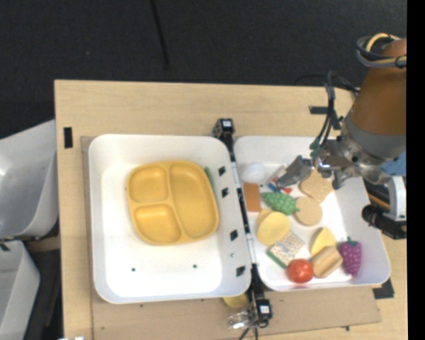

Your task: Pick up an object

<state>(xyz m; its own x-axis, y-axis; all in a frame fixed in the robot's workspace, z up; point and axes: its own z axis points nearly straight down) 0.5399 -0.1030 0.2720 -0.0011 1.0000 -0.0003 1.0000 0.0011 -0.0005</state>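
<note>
The right bin [269, 149] holds several toy foods: a white ball [253, 172], an orange block [252, 197], a green bunch [282, 202], a yellow slice [273, 227], tan round biscuits [308, 212], a red tomato [299, 270] and purple grapes [350, 255]. My gripper [316, 173] hangs over the bin's upper middle with its fingers spread apart. One grey finger [293, 172] slants toward the green bunch. A tan biscuit [314, 188] lies just below the gap; nothing is gripped.
The left bin [113, 261] carries a yellow divided plate [173, 202]. A yellow wedge [324, 239], a bread roll [327, 261] and a patterned cracker [287, 246] crowd the right bin's front. Black clips [227, 127] sit along the seam between the bins.
</note>
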